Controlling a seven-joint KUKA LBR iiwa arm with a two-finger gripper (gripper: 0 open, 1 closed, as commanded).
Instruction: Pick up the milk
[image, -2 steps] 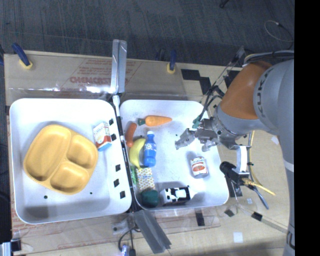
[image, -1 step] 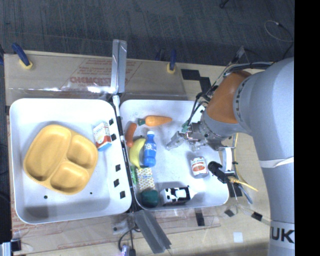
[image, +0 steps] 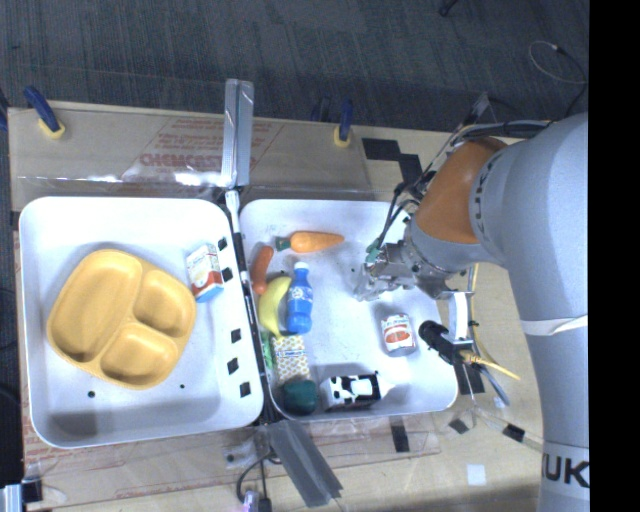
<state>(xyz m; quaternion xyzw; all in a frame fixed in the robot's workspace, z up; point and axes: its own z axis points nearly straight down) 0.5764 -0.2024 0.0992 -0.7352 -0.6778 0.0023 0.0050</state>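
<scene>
Pincer (image: 372, 278) of the grey arm hangs over the right bin (image: 330, 215), in its upper right part, above bare white floor; I cannot tell if it is apart or together, because the metal parts are small and blurred, and nothing is seen in it. Above the wrist sits the orange band (image: 452, 190), and the thick grey arm comes in from the right side.

The milk (image: 353, 390) is a small carton with black and white cow pattern. It lies on its side near the front wall of the right bin, well apart from the pincer. Just beside it, to the left, is a dark green round thing (image: 299, 397). Above that lies a small patterned packet (image: 290, 356). Further up, a blue bottle (image: 299, 300) with white cap lies touching a yellow banana (image: 273, 303), and a reddish sausage-like item (image: 262, 264) is near the wall between the bins. An orange carrot (image: 313, 241) lies near the back wall. A small can with red label (image: 398, 334) rests between the pincer and the milk.

In the left bin (image: 40, 230) there is a yellow divided tray (image: 120, 315) and, at its right, a small white and red carton (image: 205, 271). Both bins stand on the desk (image: 130, 140)
</scene>
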